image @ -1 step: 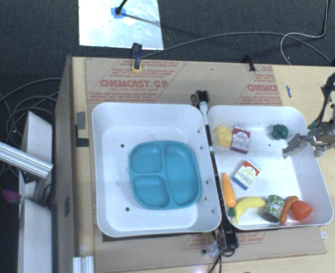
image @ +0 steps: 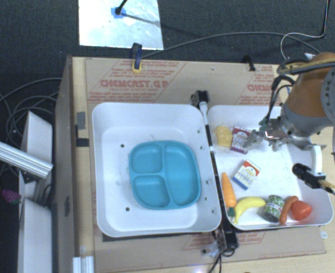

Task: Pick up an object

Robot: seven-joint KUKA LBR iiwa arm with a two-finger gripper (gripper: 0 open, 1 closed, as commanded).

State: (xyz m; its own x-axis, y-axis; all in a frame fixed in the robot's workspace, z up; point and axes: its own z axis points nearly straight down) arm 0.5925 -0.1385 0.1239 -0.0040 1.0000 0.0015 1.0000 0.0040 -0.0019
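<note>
Holding seven toys, right bin [image: 321, 201]; left bin [image: 107, 152], one plate [image: 164, 173]; jaws' state unclear.

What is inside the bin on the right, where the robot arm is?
The right bin holds toy food: a carrot, a banana, a tomato, a yellow piece and two small boxes. The arm covers the bin's far corner, so anything there is hidden.

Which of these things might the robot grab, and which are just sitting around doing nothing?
Things it might grab, all in the right bin:
banana, carrot, tomato, small carton, yellow toy, can, red and white packet.

Just sitting around:
blue divided plate in the left bin, cables, foil sheet.
</note>
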